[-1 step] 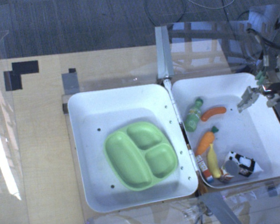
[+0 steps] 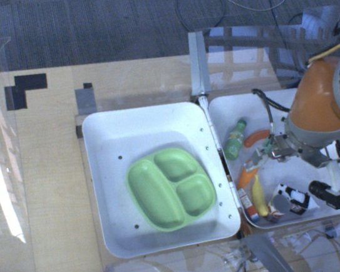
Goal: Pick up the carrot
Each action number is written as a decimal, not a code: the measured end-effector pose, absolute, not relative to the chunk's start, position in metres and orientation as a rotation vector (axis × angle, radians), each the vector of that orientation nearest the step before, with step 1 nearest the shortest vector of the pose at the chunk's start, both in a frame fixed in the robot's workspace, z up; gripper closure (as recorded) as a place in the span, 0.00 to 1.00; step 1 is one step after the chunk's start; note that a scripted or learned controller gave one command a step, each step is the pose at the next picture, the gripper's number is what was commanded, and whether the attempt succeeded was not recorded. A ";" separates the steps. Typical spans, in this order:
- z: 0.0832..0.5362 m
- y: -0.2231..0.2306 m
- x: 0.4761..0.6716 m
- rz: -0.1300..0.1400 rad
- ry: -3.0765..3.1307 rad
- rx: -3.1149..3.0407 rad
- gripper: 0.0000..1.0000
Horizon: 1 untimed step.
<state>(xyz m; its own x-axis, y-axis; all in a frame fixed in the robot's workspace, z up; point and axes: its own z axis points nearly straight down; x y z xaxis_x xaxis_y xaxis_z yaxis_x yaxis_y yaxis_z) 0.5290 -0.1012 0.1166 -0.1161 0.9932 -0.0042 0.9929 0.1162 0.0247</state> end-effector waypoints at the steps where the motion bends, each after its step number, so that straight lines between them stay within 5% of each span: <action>1: 0.089 -0.086 0.540 0.016 2.419 1.987 0.00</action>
